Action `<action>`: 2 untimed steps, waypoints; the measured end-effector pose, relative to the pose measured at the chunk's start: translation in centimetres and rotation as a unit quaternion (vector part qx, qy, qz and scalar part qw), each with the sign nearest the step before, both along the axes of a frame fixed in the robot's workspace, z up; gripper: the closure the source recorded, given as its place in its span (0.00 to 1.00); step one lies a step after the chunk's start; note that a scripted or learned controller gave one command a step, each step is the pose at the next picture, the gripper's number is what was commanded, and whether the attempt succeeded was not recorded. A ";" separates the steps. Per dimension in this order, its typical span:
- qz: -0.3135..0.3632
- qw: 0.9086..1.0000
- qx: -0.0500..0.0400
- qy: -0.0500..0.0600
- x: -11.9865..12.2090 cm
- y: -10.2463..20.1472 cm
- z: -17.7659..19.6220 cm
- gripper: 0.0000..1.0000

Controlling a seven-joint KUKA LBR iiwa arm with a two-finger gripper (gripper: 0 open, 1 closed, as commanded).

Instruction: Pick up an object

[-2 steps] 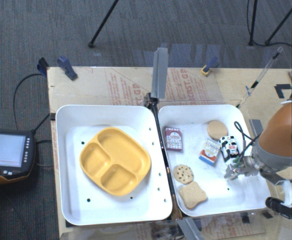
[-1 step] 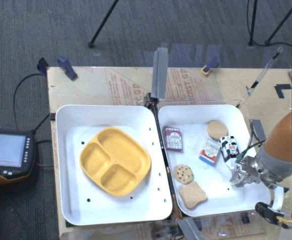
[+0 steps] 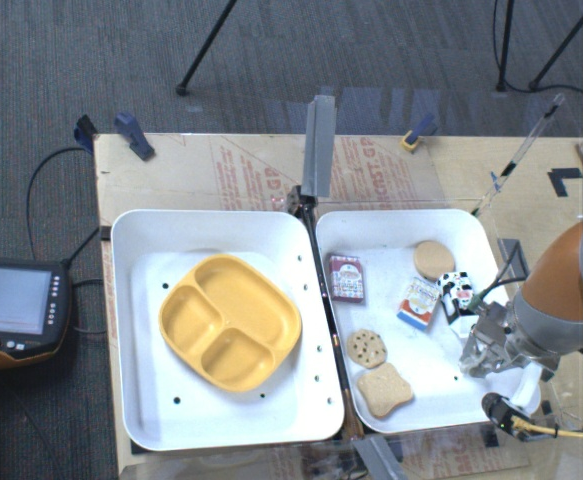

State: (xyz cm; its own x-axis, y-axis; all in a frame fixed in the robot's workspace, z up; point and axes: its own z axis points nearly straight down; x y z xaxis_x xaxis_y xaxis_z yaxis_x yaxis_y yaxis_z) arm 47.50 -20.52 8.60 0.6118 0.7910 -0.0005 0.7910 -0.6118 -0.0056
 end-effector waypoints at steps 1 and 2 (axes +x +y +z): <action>-0.178 0.984 -0.001 0.001 0.0 0.0 0.0 1.00; -0.280 0.960 -0.001 0.002 -0.1 -0.7 0.0 1.00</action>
